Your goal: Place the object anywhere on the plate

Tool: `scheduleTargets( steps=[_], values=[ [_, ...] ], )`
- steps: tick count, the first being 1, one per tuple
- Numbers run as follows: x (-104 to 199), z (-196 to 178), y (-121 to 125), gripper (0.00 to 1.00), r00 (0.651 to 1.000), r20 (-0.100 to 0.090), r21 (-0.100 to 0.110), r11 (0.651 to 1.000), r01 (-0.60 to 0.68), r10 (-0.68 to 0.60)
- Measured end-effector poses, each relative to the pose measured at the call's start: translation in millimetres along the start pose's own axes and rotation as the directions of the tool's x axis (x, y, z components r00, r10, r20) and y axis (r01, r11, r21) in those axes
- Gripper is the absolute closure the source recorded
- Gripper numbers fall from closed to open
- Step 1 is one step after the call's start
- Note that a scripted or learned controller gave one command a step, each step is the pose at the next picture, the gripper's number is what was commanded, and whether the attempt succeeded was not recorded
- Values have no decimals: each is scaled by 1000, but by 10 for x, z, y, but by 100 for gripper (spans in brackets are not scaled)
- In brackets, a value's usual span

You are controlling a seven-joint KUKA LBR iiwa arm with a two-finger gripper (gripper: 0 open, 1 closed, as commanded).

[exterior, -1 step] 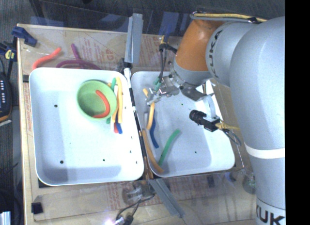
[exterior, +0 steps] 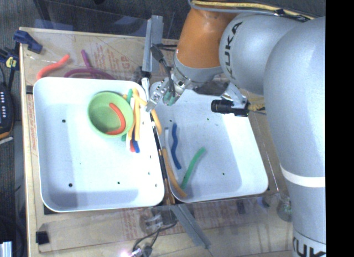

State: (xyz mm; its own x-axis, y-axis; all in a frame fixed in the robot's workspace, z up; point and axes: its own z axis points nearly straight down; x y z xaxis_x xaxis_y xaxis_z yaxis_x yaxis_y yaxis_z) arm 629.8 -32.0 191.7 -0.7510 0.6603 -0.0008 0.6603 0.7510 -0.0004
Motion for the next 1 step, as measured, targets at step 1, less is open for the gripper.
scheduleTargets(
  steps=[1],
  values=[
    [-3, -1, -3, 0, 1000, 0, 0, 1000, 0, 0]
  ],
)
